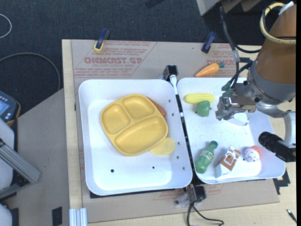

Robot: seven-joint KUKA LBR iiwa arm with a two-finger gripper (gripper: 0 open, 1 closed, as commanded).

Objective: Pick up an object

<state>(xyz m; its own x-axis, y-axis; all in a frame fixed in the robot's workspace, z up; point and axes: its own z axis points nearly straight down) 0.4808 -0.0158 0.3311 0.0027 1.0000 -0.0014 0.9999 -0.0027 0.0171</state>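
My gripper point(229, 110) hangs over the upper middle of the right bin point(263, 126), reaching in from the right. Just left of it lie a yellow corn cob point(199, 98) and a green pepper point(203, 108), a short gap away from the gripper. Along the bin's near side are a green bottle point(206, 157), a small toy house point(229, 159) and a white and red round toy point(251, 155). Nothing shows between the gripper and the bin floor apart from a pale patch beneath it.
The left bin point(94, 140) holds a yellow divided plate point(135, 124), with a pale yellow disc point(163, 147) at its lower right edge and an orange thing point(162, 110) peeking from behind it. An orange carrot point(208, 69) lies outside, behind the right bin.
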